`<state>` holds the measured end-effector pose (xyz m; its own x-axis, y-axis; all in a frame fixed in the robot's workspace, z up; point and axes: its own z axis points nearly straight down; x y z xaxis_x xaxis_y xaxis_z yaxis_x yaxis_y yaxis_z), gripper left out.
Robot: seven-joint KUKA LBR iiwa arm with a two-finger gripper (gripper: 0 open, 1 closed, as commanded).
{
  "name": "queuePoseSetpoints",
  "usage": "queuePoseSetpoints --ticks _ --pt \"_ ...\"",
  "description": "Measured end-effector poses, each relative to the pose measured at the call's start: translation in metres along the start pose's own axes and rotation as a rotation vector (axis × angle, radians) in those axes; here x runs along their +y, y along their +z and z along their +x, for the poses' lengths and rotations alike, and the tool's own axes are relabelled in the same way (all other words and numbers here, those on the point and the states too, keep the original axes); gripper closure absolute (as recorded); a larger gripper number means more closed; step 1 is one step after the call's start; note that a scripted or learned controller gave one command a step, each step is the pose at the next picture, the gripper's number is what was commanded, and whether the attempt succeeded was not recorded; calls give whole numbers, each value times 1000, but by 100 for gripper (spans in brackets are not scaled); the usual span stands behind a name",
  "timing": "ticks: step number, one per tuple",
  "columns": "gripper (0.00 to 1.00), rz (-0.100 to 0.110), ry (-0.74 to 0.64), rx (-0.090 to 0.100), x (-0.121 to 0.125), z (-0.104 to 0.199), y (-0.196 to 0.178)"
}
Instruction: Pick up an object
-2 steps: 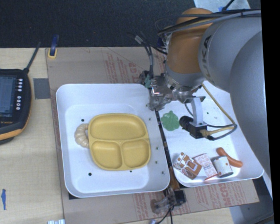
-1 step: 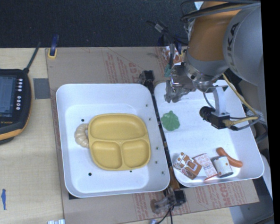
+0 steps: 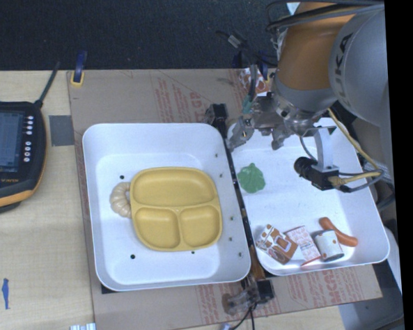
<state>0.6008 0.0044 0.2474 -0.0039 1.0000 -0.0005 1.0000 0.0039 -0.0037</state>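
Two shallow white bins sit side by side on a sheet of cardboard (image 3: pixel 153 94) laid over the surface (image 3: pixel 31 262). The left bin (image 3: pixel 104 202) holds a yellow three-compartment tray (image 3: pixel 175 207), with a pale, coiled pastry-like item (image 3: pixel 119 199) touching the tray's 9 o'clock edge. In the right bin (image 3: pixel 366 207), a green leafy toy (image 3: pixel 250 178) lies near the 9 o'clock wall, just beside the divide between the bins. At about 6 o'clock in that bin, a waffle-patterned brown and white piece (image 3: pixel 276 243), a small red and white packet (image 3: pixel 300 241), a small can (image 3: pixel 329 245) and an orange sausage (image 3: pixel 338 231) cluster together, the sausage touching the can. The gripper (image 3: pixel 278 132) hangs over the 12 o'clock end of the right bin, up and to the right of the green toy and apart from it; whether its fingers are open or closed cannot be told. A teach pendant (image 3: pixel 7 152) rests at the surface's 9 o'clock edge.
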Motion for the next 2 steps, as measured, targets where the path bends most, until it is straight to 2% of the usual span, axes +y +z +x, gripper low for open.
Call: queuePoseSetpoints --ticks 1,2 --pt "0 1 0 -1 -33 -55 56" --pt "0 2 1 -1 -44 -130 89"
